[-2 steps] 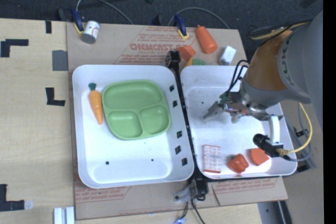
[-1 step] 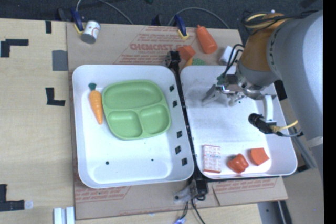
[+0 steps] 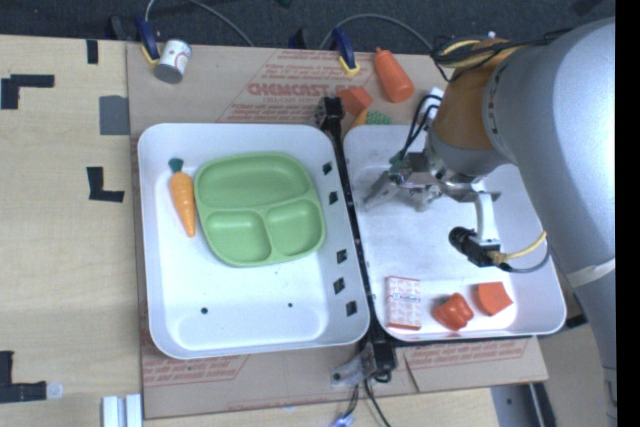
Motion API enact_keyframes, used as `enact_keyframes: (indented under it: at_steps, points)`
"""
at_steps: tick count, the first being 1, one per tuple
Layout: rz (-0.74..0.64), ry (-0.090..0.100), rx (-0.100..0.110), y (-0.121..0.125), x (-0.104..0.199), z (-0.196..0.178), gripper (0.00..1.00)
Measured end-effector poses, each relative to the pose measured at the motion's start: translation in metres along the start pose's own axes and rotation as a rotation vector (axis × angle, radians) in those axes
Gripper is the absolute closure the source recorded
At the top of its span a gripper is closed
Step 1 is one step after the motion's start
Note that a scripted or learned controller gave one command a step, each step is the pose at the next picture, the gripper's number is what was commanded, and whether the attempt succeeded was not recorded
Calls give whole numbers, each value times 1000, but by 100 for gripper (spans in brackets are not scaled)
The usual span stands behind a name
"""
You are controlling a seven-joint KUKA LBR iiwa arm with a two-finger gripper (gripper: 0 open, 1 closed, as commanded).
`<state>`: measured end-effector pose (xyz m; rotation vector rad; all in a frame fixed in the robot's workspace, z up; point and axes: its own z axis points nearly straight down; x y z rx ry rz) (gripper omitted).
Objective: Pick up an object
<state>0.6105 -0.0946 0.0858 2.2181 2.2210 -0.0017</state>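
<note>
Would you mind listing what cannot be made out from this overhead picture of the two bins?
- Gripper: blurred over the right bin; its finger state cannot be read.
- Right bin's far right part: covered by the arm.
- Small orange and green pieces behind the bins: partly hidden by the divider clamp, too small to identify.
- Printed card: its print is too small to read.

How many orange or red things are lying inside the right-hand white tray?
2: an orange-red lump and an orange block, side by side near the right bin's front edge, beside a small printed card. The arm may hide more.
</note>
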Motion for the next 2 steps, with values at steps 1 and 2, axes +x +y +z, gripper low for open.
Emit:
enact_keyframes:
  at_steps: [1, 2]
  points:
    - [0, 1, -1, 24, 1, 0, 0]
    - [-1, 1, 0, 58, 0, 1, 0]
